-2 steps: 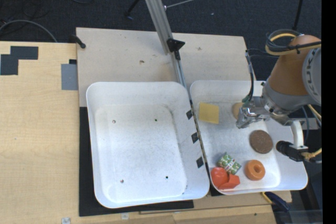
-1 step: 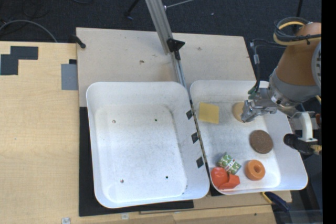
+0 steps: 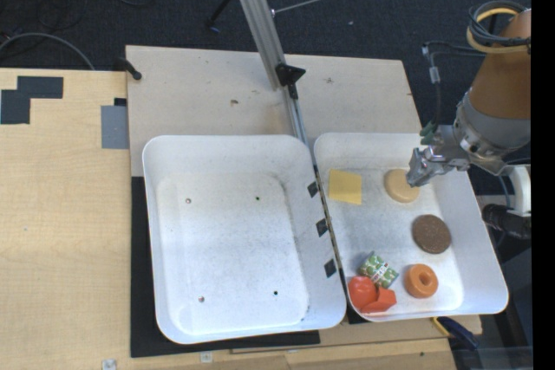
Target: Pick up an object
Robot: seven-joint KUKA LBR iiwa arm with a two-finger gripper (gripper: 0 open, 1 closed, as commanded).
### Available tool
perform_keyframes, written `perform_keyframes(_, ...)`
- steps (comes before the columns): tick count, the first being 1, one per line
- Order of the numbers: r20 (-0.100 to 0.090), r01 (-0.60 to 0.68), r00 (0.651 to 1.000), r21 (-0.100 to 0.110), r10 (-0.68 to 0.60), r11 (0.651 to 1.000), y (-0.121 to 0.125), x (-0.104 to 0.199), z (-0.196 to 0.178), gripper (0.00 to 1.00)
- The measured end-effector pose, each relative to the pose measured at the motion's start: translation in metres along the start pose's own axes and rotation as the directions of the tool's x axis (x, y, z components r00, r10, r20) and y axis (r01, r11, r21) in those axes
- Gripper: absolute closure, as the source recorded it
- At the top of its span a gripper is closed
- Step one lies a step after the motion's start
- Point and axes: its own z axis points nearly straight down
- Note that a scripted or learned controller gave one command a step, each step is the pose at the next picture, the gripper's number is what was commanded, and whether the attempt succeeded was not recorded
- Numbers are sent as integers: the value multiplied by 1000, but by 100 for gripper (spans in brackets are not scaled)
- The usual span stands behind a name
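Note:
The right bin point(image 3: 486, 273) holds several small objects: a yellow block point(image 3: 345, 186), a tan round piece point(image 3: 400, 186), a brown disc point(image 3: 430, 234), an orange ring point(image 3: 421, 281), a green-and-white item point(image 3: 379, 269) and a red piece point(image 3: 371, 295). My gripper point(image 3: 420, 170) hangs low at the tan round piece's right edge, just over or touching it. The arm comes in from the right.
The left bin point(image 3: 165, 178) lies beside the right one, with black clips along the shared wall. A slanted aluminium bar point(image 3: 260, 22) rises behind the bins. A wooden bench top lies to the left, cables on the dark floor behind.

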Motion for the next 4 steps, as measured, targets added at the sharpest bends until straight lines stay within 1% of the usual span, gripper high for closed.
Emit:
perform_keyframes(1,-3,3,1000,7,-3,1000,5,58,3,100)
perform_keyframes(2,-3,3,1000,5,-3,1000,10,110,-5,100)
perform_keyframes(4,-2,2,1000,10,-2,1000,7,213,19,100)
